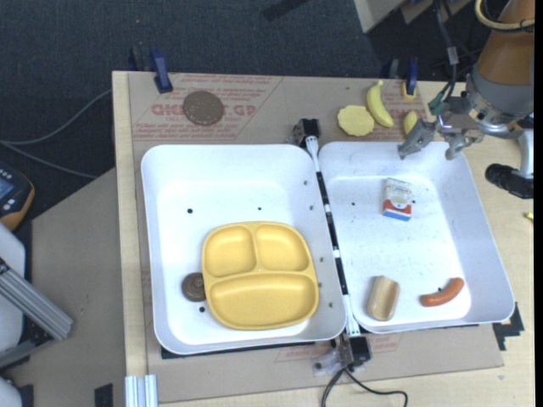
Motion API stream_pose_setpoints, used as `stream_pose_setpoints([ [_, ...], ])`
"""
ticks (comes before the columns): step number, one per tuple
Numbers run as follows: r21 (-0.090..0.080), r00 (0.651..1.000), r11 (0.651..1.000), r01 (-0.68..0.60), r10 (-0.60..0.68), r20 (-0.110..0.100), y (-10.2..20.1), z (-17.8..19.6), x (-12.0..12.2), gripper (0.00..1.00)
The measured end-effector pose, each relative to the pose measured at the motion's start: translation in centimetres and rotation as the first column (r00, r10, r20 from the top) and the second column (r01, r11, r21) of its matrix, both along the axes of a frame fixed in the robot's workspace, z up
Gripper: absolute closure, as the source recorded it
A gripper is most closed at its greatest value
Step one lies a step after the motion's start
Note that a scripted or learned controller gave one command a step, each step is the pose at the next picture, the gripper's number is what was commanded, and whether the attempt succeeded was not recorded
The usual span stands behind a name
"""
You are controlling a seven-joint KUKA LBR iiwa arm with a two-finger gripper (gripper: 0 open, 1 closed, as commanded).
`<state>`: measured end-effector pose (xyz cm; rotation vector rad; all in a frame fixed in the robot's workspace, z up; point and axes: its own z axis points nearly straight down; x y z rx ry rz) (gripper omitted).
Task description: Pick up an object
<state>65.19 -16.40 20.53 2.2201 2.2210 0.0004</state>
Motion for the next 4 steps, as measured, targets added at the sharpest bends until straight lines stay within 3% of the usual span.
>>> stream_pose_setpoints([
  [1, 0.006, 1.0, 1.0, 0.006, -0.006, -0.003, -1.8, -12.5, -3.9, 0.0],
  [2, 0.0, 1.0, 1.0, 0.0, 0.0, 0.011, -1.8, -10.5, -3.4, 1.0],
  [3, 0.002, 1.0, 1.0, 0.003, -0.003, -0.004, -0.9, -6.2, -8.2, 1.0],
  [4, -0.004, 1.0, 1.0, -0.001, 0.001, 0.007, -3.4, -1.5, -3.2, 1.0],
])
